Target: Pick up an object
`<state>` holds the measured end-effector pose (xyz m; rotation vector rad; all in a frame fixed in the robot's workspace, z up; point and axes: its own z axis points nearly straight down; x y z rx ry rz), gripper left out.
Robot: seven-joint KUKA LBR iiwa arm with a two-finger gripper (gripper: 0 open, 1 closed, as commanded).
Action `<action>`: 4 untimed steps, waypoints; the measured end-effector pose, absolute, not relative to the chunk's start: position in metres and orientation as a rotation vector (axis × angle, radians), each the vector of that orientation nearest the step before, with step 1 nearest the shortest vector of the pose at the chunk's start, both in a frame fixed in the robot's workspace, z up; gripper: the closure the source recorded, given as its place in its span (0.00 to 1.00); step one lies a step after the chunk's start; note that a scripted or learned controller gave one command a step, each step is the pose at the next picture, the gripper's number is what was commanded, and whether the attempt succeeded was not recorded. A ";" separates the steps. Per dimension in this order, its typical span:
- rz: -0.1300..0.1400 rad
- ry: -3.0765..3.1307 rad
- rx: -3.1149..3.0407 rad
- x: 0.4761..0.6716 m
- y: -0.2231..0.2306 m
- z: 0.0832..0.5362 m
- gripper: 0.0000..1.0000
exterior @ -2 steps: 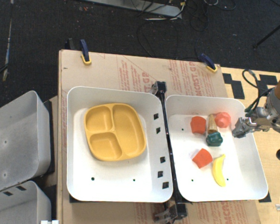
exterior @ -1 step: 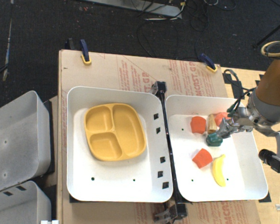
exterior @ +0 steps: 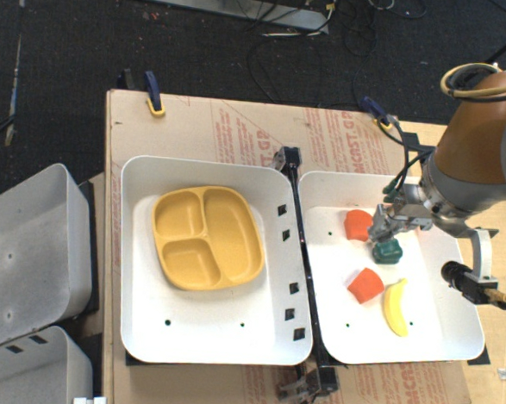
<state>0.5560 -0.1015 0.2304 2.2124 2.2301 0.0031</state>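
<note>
In the right bin (exterior: pixel 433 346) lie an orange-red block (exterior: pixel 358 225) near the back, a second orange-red block (exterior: pixel 365 285) in the middle, a yellow banana (exterior: pixel 395 308) beside it, and a small dark green object (exterior: pixel 389 251). My gripper (exterior: pixel 384 233) hangs directly over the green object, between it and the upper orange-red block. The grey arm with its orange band (exterior: pixel 478 135) comes in from the right and hides the fingers.
The left bin (exterior: pixel 132 318) holds a yellow divided plate (exterior: pixel 207 237). A black clip rail (exterior: pixel 297 252) runs between the two bins. Grey plastic tubs (exterior: pixel 20 258) stand off the bench at the left. Cables trail at the right.
</note>
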 end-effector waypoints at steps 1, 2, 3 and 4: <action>0.002 2.229 2.212 0.573 -0.055 0.229 1.00; 0.001 2.228 2.214 0.579 -0.012 0.226 1.00; 0.003 2.230 2.213 0.583 0.039 0.238 1.00; 0.004 2.230 2.212 0.593 0.099 0.242 1.00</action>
